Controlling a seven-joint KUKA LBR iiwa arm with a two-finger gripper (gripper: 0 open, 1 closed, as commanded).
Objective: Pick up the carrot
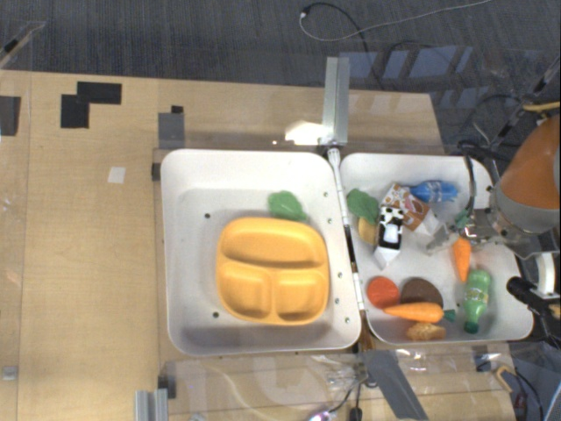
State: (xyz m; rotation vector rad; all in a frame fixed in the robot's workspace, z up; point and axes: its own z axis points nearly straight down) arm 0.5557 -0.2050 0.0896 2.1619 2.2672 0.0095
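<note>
Claw (458, 228) of mine hangs low over the right bin (526, 327), tips just above the small carrot (461, 258) standing on end near the bin's right wall, and I can't tell how far it's open or whether it grips anything. Trouble is the crowd: the green bottle (476, 298) sits just beside that carrot, so a slanted close could nudge or catch the bottle. A second, longer carrot (413, 312) lies along the front, near the brown round piece (422, 291).
</note>
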